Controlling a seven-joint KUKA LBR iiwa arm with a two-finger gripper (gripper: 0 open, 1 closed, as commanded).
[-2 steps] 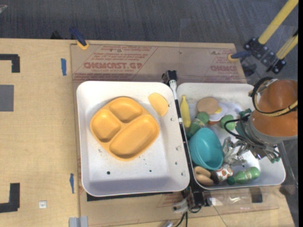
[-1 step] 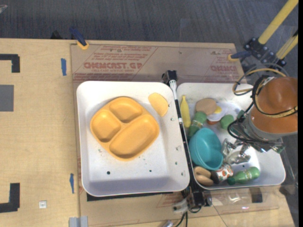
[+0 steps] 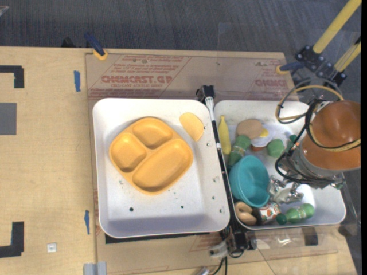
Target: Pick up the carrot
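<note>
Gripper [image 3: 285,191] hangs low in the right bin [image 3: 338,209], just beside the teal bowl [image 3: 250,179]; whether it is apart or together cannot be told. Among the crowded toys there, the carrot cannot be singled out.

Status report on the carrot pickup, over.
Gripper low over right bin, beside teal bowl. Carrot: cannot tell it apart in the clutter. Teal bowl and green bottle crowd the gripper.
</note>
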